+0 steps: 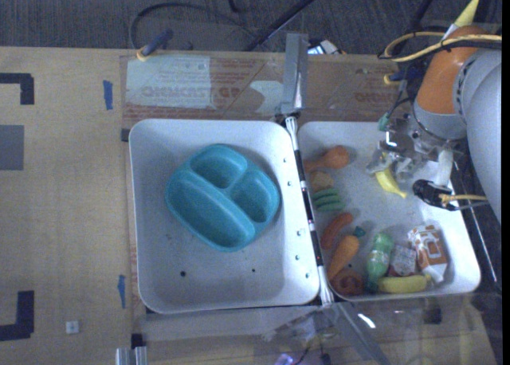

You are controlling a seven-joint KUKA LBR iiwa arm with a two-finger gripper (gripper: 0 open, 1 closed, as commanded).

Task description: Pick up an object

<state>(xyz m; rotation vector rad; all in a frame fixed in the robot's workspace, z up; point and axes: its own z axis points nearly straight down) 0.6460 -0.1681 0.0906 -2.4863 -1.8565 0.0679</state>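
Observation:
My gripper [394, 162] hangs low over the back of the right bin [462, 232], under the orange-banded wrist [445, 84]. A small yellow banana [391, 184] lies just in front of it, touching or nearly touching the tip. Nothing shows held in the gripper. Other toy foods lie in the same bin: an orange drumstick [331, 158], a green pea pod [328, 200], a reddish sausage [337, 228], a carrot [344, 253], a green bottle [380, 250] and a yellow piece [404, 284] at the front.
The left bin [151, 220] holds a teal divided plate [223, 196]. A metal divider [307, 204] separates the bins. An orange-and-white packet [430, 245] lies at the right bin's front right. A black cable end [434, 192] juts out beside the gripper.

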